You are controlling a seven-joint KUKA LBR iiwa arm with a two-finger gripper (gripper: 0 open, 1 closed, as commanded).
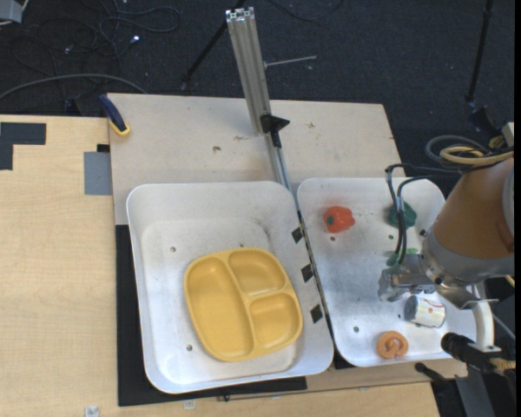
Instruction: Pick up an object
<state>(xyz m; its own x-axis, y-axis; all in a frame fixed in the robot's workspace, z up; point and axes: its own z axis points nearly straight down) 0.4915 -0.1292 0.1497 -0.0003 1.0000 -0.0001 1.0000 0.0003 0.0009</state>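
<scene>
Gripper [398, 287] is hanging low over the right bin [352, 333], can't tell its grip state; risking a miss since the nearest candidates are sitting off to its sides. Right bin is holding a red pepper [338, 219], an orange donut [392, 346], a white cup [425, 310] and a green item [403, 215]. Left bin [156, 233] is holding a yellow divided tray [241, 303].

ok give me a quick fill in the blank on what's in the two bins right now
1. The yellow divided plate lies in the ____ bin as the camera sees it.
2. The red pepper-like toy lies in the right bin, near its ____ edge.
3. The plate has ____ compartments.
4. The round toy near the right bin's front edge is ____ in colour.

Missing words: left; far; three; orange
</scene>
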